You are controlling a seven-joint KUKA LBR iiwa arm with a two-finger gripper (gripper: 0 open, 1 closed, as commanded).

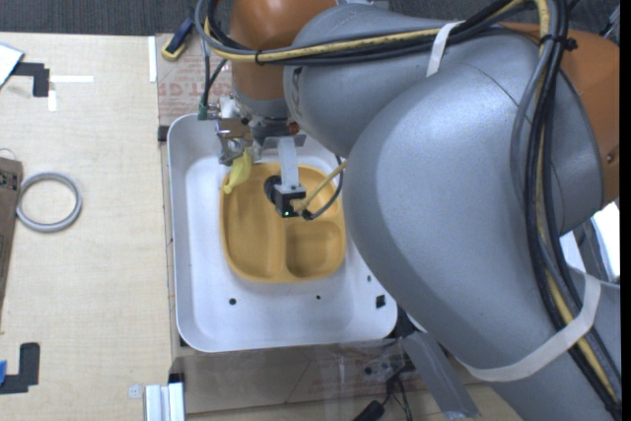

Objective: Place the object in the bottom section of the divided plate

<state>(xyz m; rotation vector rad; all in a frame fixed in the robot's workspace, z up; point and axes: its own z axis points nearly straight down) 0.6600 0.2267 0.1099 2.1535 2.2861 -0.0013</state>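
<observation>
Hovering over the divided plate (284, 237), the claw (258, 153), grip state unclear, should carry the yellow object (237, 173) toward 6 o'clock before release.

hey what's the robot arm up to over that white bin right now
The grey robot arm is reaching in from the right, and its gripper sits low over a yellow divided plate lying in a white bin. A small yellow object rests at the plate's upper left rim, right beside the gripper; whether it is held is unclear. The plate's bottom sections look bare, so the placing seems not yet done. A roll of tape lies on the bench to the left.
</observation>
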